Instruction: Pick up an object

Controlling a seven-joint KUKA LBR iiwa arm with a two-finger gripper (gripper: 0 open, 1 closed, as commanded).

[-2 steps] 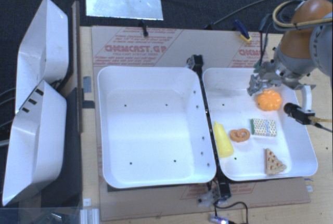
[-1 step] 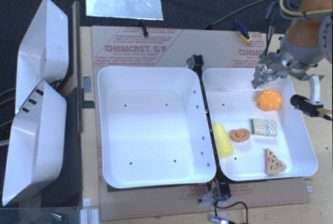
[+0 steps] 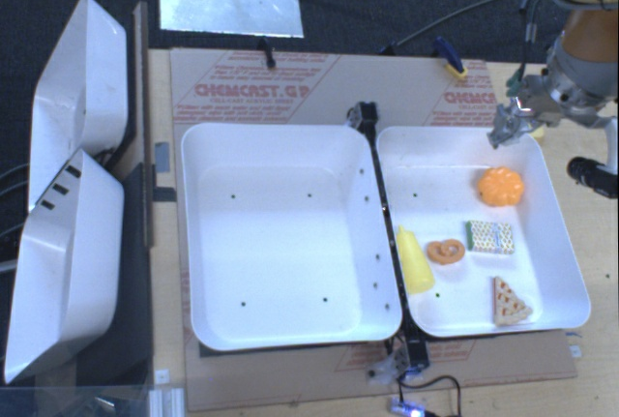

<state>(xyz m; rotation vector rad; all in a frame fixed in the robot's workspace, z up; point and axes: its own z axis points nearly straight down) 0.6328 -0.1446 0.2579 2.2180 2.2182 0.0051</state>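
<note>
Objects lie only in the right bin [image 3: 556, 241]: an orange round piece [image 3: 500, 186] toward the far right, a patterned block [image 3: 490, 237] near it, a pretzel [image 3: 446, 252] just left of the block, a yellow piece [image 3: 415, 262] against the divider edge, and a pizza slice [image 3: 508, 301] close to the near rim. The gripper [image 3: 505, 133] hovers over the far right corner rim, holding nothing visible; its finger spread cannot be told. The left bin [image 3: 280, 241] offers broad open floor.
</note>
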